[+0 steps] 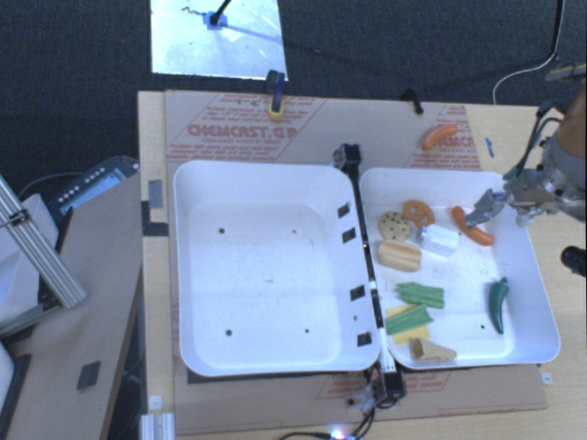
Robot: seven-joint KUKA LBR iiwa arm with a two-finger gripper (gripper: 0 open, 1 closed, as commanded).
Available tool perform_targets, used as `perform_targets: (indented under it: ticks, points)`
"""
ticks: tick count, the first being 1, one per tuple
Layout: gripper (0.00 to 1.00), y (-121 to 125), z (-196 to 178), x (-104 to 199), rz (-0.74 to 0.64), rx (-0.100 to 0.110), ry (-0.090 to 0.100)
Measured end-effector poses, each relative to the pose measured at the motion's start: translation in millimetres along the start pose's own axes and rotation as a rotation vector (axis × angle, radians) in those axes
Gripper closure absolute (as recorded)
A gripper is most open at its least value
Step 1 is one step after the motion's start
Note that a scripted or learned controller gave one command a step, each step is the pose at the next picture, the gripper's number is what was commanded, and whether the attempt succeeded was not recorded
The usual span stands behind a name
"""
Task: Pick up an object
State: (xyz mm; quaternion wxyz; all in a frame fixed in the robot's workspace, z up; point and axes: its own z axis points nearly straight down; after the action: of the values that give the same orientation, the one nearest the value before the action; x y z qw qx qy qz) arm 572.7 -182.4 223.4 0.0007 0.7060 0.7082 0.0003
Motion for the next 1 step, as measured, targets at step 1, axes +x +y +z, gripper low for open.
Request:
perform_targets:
  ticks: [1]
  points:
    - [0.0, -0.5, 143.2, 65.5, -0.003, 0.0, 0.004]
